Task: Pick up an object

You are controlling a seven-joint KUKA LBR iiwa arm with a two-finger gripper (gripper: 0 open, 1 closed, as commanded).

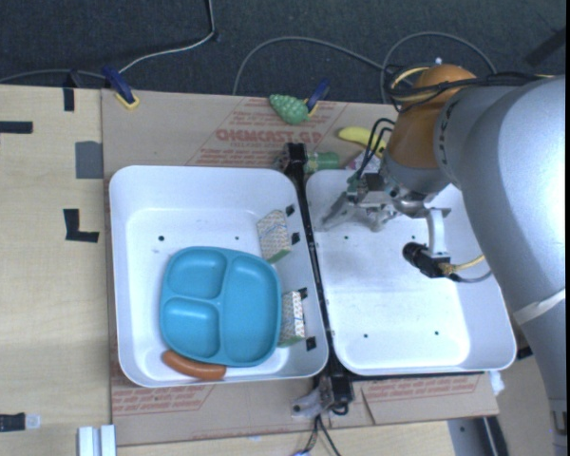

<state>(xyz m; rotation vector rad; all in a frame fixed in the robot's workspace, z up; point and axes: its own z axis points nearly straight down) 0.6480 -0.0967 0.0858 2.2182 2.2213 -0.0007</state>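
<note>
My gripper (353,218) hangs low over the far left corner of the right bin (408,340), fingers spread open with nothing between them. The left bin (138,255) holds a blue divided plate (218,304). An orange sausage (194,366) lies at the plate's near edge. A speckled sponge-like piece (274,228) sits by the far right of the plate, and another one (293,316) is wedged against the divider between the bins. No object touches the gripper.
Behind the bins on the cardboard lie a green lumpy item (288,108) beside a blue clip (316,94), and a yellow item (359,136). The big grey arm (513,179) covers the right bin's far right side. Cables run across the dark back.
</note>
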